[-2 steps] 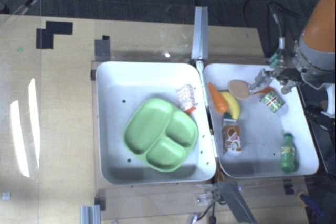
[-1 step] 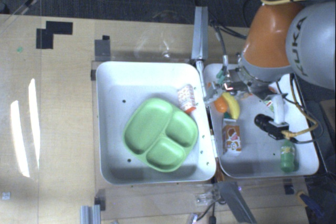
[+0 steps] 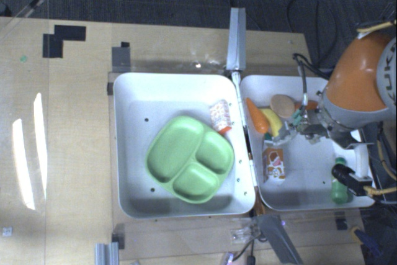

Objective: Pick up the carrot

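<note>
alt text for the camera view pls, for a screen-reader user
The tool hovers in the right bin beside a carrot, a banana and a small carton. The left bin holds a green divided plate.

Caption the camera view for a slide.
Pincer hovers in the right bin beside the carrot and banana.

Carrot (image 3: 256, 116) at right bin (image 3: 310, 198) left wall, touching banana (image 3: 273, 120); tool (image 3: 296, 124) just beside banana.
</note>
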You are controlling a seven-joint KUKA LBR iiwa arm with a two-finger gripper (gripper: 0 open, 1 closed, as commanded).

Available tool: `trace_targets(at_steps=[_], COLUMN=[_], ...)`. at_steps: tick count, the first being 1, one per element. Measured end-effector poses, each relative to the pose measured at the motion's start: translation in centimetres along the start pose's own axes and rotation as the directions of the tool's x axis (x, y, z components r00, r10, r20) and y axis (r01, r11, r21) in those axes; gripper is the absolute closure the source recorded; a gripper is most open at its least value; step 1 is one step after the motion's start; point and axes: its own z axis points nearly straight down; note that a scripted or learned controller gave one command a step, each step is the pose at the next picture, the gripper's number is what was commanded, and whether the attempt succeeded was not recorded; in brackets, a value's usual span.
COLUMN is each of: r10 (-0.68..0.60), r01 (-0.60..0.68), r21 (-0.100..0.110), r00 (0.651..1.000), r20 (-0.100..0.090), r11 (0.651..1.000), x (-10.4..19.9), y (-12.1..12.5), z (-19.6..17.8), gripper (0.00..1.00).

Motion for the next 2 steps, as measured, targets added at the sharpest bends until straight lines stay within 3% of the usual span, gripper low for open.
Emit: trace_targets(at_steps=[1,2], r10=[0.053,-0.074], r01=[-0.053,0.074], r21=[0.001,-0.003], r00=[0.999,0.997], r20=[0.000,0.000], r11=[0.999,0.997], x=[-1.3,6.4], y=[12.4,13.1], z=[3.8,-0.1], gripper=[0.00,0.00])
